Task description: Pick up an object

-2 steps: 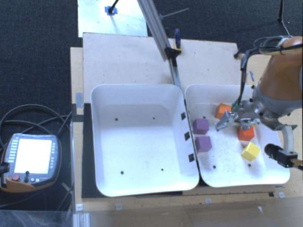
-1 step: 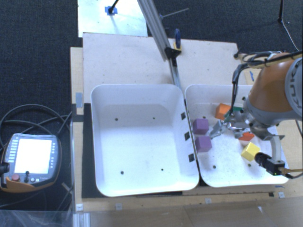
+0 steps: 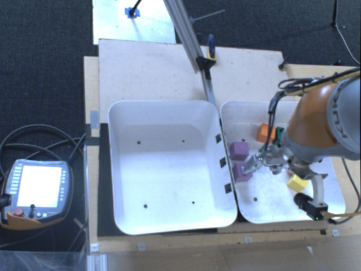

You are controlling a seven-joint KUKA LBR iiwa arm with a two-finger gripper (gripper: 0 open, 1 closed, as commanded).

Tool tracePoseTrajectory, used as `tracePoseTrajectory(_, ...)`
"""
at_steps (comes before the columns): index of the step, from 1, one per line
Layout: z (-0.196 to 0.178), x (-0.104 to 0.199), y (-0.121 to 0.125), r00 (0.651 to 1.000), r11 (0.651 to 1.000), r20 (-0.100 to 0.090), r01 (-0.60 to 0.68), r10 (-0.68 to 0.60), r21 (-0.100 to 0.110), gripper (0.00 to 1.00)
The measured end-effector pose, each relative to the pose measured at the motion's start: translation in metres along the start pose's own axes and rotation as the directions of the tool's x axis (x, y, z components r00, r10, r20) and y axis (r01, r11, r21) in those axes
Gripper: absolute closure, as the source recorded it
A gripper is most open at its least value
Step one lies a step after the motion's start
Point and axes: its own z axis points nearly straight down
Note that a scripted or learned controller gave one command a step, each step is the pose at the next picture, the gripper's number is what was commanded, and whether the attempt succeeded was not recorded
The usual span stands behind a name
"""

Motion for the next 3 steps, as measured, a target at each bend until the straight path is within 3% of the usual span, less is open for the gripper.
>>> tracePoseTrajectory(1,-0.013,0.000,0.002,1.000,1.000,0.001,0.003,-0.002,-0.007,1.00)
tracePoseTrajectory(3,-0.108,0.006,-0.001,1.000,1.000,0.002,0.004,-0.004,-0.011,1.00)
